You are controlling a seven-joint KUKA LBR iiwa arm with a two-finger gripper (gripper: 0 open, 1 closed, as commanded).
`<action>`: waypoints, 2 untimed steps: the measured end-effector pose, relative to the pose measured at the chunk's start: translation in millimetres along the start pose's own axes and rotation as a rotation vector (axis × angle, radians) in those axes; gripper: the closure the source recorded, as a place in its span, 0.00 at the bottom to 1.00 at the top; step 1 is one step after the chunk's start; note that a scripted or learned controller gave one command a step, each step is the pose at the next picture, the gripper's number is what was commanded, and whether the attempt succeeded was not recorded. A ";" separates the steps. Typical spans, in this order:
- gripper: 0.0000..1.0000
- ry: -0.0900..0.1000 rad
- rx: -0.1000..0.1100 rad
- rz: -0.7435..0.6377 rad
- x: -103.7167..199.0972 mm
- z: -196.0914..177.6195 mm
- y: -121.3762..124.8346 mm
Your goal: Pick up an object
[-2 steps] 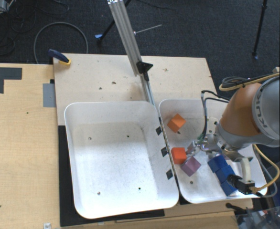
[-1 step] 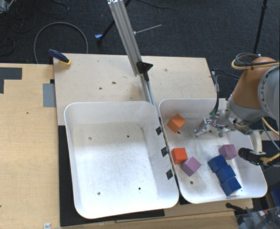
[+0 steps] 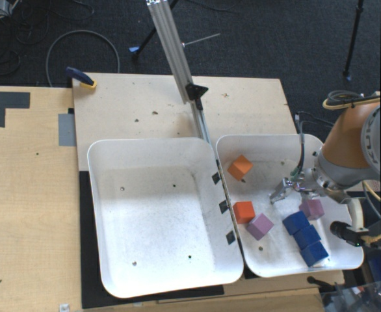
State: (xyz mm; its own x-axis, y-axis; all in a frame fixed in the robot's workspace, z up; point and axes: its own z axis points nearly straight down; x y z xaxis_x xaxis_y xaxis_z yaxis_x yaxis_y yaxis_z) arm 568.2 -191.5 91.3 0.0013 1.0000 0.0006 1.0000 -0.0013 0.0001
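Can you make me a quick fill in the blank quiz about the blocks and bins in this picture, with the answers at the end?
1. All the blocks lie in the ____ bin as the camera view shows it.
2. The number of orange blocks, one at and one at, is ____.
3. The blocks nearest the bin's front right corner are coloured ____.
4. The gripper sits nearest a block coloured ____.

Missing words: right; two; blue; purple.
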 end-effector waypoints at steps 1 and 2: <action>0.00 0.000 -0.002 0.000 58.5 -1.2 -61.4; 0.00 0.001 -0.003 -0.003 92.5 -93.2 -80.7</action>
